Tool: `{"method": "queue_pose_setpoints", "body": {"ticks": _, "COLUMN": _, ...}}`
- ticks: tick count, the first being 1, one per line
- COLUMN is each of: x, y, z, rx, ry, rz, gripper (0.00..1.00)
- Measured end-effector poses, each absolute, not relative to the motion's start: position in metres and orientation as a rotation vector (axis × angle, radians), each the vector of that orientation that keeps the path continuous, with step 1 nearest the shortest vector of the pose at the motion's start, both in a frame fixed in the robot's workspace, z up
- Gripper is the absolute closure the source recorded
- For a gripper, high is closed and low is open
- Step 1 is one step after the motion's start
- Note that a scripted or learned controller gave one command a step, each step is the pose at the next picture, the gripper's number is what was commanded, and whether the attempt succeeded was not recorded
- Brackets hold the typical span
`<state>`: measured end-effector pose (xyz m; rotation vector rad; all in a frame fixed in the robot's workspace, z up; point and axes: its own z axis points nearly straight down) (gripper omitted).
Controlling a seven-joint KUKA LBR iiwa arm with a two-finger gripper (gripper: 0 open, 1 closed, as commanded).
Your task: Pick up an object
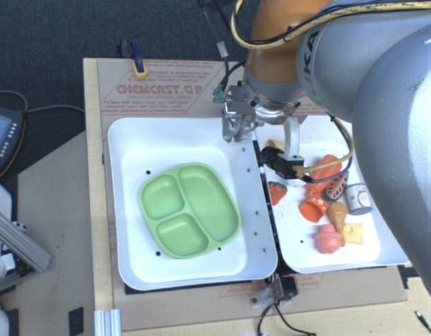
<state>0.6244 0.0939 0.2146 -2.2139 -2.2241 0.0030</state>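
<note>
Toys (pixel 330 208) lie just right of the end effector (pixel 237 128).

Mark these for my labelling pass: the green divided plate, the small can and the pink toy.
green divided plate (pixel 190 210): camera view, on the ridge where its compartments meet.
small can (pixel 357 198): camera view, on its silver side.
pink toy (pixel 328 241): camera view, on its middle.

Left bin (pixel 124 187): divided tray (pixel 189 209) inside. Right bin (pixel 369 254): small toy items (pixel 332 212) clustered inside. Bins touch side by side.
</note>
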Motion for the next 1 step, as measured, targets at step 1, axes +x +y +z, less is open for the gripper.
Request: {"method": "queue_pose_setpoints", "body": {"ticks": 1, "x": 0.6246, "y": 0.0881, "z": 0.2361, "rx": -2.223, "ry": -2.223, "rz": -0.005, "gripper": 1.0}}
